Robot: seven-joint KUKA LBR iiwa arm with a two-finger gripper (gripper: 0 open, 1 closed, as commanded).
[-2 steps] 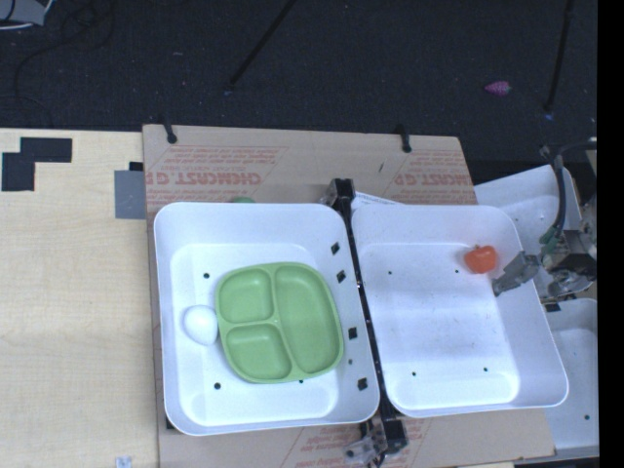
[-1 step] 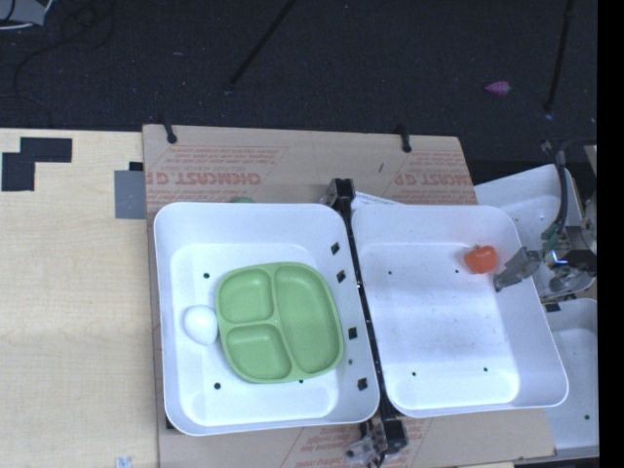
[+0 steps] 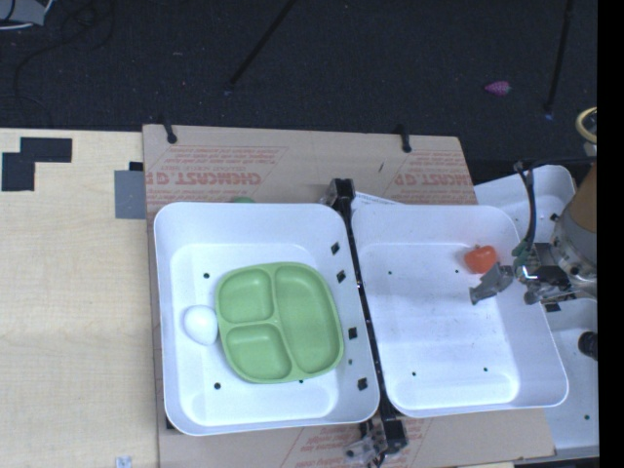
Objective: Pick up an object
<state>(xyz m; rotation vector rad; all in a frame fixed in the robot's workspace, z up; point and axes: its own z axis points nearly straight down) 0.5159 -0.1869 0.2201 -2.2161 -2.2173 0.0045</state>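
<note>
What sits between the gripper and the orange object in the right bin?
Nothing: in the camera view the gripper hangs just below the orange object, with bare white floor of the right bin between them.

One fixed camera looks down on the bench from above at a slight slant — far enough back to take in both shallow white plastic bins, the left bin and the right bin, side by side. Dark floor lies along the top edge, and the grey arm enters from the right edge.
</note>
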